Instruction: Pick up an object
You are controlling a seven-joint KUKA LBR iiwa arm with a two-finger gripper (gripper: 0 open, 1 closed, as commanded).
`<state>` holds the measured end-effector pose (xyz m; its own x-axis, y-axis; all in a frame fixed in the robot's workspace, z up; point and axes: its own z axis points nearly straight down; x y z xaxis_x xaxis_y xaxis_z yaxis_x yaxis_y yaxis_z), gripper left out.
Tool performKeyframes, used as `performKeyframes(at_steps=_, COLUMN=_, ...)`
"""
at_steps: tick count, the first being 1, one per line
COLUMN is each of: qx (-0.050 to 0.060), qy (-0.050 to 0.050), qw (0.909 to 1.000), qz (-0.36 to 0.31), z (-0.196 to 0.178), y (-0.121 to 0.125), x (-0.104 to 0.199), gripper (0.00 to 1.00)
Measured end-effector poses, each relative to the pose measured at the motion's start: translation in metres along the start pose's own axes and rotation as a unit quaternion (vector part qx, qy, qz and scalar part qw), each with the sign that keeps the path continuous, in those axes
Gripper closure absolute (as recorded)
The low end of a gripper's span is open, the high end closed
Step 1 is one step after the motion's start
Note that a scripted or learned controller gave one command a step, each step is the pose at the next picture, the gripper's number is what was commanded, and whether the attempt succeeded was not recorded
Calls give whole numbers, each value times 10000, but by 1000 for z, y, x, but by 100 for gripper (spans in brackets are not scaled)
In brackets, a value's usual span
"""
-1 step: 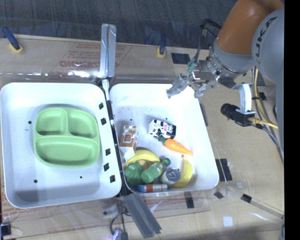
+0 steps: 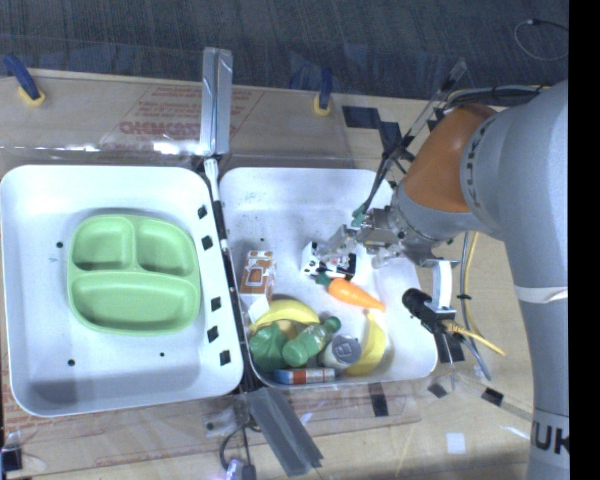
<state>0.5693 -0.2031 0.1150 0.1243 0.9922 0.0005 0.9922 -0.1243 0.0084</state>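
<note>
My gripper [image 2: 332, 259] reaches into the right bin [image 2: 280, 193] from the right, low over its middle. A small black-and-white toy [image 2: 318, 265] lies right at the fingertips, and an orange carrot [image 2: 354, 293] sits just below it. Along the bin's front edge lie a yellow banana [image 2: 284, 314], a green bottle [image 2: 310, 342], a green pepper [image 2: 266, 348], a second banana [image 2: 374, 346], a grey round lid [image 2: 344, 349] and a red-and-blue marker [image 2: 304, 376]. A small brown box [image 2: 258, 272] stands near the bin's left wall.
The left bin [image 2: 30, 228] holds a green divided plate [image 2: 135, 273]. The far half of the right bin is bare white floor. Cables and a black tool [image 2: 428, 314] hang by the arm at the right bin's right edge.
</note>
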Motion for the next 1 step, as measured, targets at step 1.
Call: performKeyframes(at_steps=1, qx=-76, qy=3, qw=9993, qz=-357, z=9, y=-49, x=-2, gripper=0)
